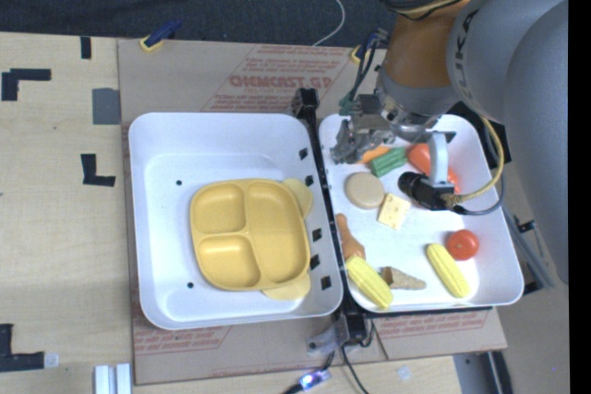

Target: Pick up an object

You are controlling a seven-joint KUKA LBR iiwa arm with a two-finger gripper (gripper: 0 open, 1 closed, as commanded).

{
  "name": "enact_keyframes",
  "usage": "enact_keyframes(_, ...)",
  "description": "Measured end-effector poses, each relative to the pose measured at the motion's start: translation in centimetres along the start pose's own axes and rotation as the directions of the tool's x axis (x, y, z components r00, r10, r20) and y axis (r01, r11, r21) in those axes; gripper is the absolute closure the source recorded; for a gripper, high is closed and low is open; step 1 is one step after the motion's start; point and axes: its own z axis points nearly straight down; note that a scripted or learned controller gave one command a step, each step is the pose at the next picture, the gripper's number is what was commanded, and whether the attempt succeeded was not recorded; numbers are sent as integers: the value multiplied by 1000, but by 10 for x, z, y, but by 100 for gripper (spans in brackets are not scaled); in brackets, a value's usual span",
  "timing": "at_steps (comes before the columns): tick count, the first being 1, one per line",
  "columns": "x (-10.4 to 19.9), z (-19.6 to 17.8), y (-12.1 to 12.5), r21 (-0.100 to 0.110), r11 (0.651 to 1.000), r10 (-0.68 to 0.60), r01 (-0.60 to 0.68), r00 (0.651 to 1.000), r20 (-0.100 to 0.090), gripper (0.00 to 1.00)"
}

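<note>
My gripper [355, 141] hangs low over the back left corner of the right bin [499, 286], under the orange wrist band. Just to its right lie a green piece [389, 161] and an orange-red piece [419, 156], partly hidden by the wrist. A round tan biscuit [364, 190] sits a little in front of the gripper, with a pale yellow cheese wedge [394, 211] beside it. Nothing shows between the gripper and the bin floor.
Toward the right bin's front are a red tomato [463, 244], two yellow corn cobs [449, 269] [368, 281], a brown bread piece [403, 278] and an orange sausage-like piece [349, 237]. The left bin [157, 152] holds a yellow divided plate [249, 231]. A black divider separates the bins.
</note>
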Motion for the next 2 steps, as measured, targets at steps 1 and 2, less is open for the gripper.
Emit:
enact_keyframes(1,42,-11,-18,-2,1000,0,0,1000,0,100)
enact_keyframes(2,22,-15,-15,-2,1000,5,-5,1000,1,100)
